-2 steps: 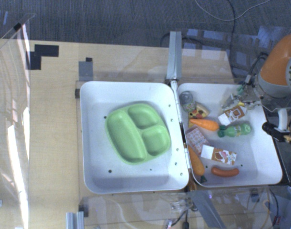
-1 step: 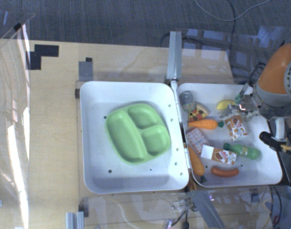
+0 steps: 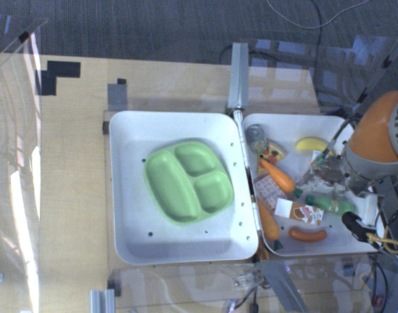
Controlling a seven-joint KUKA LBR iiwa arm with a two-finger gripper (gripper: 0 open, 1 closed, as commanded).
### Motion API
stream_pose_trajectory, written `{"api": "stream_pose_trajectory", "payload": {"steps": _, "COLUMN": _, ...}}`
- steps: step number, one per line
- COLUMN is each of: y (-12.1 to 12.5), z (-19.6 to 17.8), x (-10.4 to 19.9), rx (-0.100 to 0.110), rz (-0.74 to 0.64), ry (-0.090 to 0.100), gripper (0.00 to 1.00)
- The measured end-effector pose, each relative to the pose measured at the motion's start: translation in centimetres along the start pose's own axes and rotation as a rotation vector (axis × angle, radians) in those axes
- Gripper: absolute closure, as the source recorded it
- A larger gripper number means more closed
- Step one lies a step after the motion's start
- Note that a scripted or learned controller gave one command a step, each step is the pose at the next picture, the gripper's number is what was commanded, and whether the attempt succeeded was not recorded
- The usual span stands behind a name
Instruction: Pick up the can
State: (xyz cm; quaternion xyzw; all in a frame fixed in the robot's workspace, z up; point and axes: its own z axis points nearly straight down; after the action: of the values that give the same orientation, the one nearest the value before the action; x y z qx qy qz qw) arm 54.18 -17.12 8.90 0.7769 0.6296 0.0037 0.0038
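**Arm over the right bin, can at the far left corner**

Two white bins sit side by side on the wooden table. The left bin holds a green tray with three compartments, set slightly askew near the bin's middle.

The right bin is crowded. The can, grey and small, is in its far left corner, close to the wall between the bins; whether it stands or lies is not clear. Just beside it, toward the near side, is a small red and yellow packet. A banana lies near the far wall, well apart from the can. A carrot lies at a slant near the middle, with a pink patterned card next to it. A second carrot lies along the left wall. A small carton rests by a green bottle, and a sausage lies near the front wall.

The arm reaches in from the right, its orange band above the bin's right side. The gripper hangs over the clutter between banana and bottle, well apart from the can. Whether it is open or closed cannot be told.
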Motion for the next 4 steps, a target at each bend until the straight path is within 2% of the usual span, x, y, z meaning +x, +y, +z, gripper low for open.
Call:
{"api": "stream_pose_trajectory", "payload": {"steps": 1, "y": 6.3, "z": 0.2, "x": -1.3, "rx": 0.001, "rz": -0.044, "ry": 0.001, "gripper": 0.0}}
{"api": "stream_pose_trajectory", "payload": {"steps": 2, "y": 6.6, "z": -1.2, "x": -1.3, "rx": -0.007, "rz": -0.05, "ry": 0.0, "gripper": 1.0}}
{"api": "stream_pose_trajectory", "payload": {"steps": 3, "y": 9.8, "z": -8.3, "x": 8.0, "rx": 0.004, "rz": 0.128, "ry": 0.0, "gripper": 1.0}}
{"api": "stream_pose_trajectory", "payload": {"steps": 4, "y": 9.6, "z": -14.7, "x": 14.0, "rx": 0.005, "rz": 0.251, "ry": -0.001, "gripper": 1.0}}
